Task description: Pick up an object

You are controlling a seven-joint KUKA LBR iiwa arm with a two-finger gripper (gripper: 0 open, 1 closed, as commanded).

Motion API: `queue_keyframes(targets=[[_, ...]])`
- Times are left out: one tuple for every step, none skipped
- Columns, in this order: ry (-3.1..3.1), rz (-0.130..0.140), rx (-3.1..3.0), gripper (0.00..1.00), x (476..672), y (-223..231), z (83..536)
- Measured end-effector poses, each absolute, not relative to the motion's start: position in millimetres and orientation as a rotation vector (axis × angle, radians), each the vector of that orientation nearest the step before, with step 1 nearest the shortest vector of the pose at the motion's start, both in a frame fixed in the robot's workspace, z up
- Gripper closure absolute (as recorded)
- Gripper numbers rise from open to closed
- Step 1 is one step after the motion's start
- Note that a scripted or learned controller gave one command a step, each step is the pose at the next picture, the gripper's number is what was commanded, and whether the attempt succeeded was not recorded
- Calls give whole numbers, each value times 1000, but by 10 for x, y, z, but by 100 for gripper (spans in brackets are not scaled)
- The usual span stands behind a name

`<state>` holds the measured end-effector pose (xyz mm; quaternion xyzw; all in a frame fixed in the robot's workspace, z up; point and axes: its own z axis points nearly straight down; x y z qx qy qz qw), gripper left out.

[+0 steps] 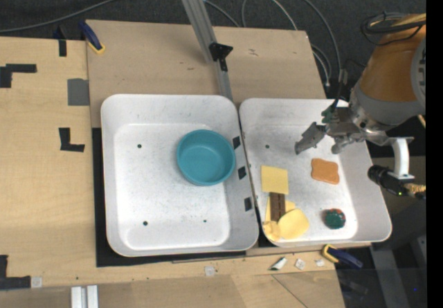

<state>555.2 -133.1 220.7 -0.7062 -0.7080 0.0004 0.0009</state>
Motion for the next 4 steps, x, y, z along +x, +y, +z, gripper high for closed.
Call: queue_keyframes(targets=[[-2223,1,-2218,0,5552,-1332,2209],[-2219,7,-2216,0,5547,-1226,1642],[-2218,8,-2216,0,5574,-1129,1090],[-2222,1,-2220,0,5578,-1125,894]])
